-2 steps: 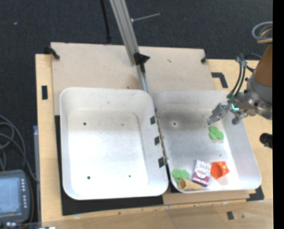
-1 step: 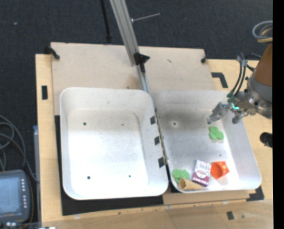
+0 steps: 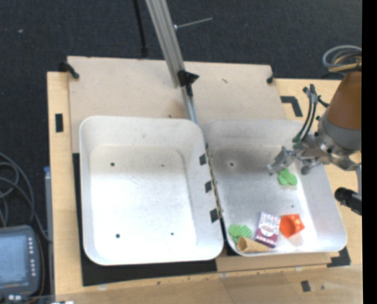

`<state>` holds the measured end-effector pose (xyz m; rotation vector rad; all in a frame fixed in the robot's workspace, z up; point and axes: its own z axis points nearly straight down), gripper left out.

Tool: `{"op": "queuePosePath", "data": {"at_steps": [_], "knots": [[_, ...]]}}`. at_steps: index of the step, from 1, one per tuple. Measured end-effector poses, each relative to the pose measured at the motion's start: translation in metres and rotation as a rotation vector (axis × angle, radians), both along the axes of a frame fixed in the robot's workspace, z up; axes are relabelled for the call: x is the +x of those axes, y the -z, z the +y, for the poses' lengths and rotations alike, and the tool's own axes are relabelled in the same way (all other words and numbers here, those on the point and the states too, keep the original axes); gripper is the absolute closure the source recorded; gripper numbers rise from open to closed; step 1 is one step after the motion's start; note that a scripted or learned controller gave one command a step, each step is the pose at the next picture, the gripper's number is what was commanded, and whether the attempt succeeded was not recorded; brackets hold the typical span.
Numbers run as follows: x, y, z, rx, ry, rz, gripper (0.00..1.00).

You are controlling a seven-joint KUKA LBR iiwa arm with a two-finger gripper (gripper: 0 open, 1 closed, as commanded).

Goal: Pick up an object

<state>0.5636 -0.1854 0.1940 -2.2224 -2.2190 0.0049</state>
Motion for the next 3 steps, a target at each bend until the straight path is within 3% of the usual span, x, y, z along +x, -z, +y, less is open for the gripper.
{"op": "queuePosePath", "data": {"at_steps": [2, 3], "knots": [[-0.005, 0.095, -0.01, -0.001, 0.001, -0.002, 0.0], [-0.004, 0.082, -0.011, 0.0, 0.008, -0.009, 1.0]]}}
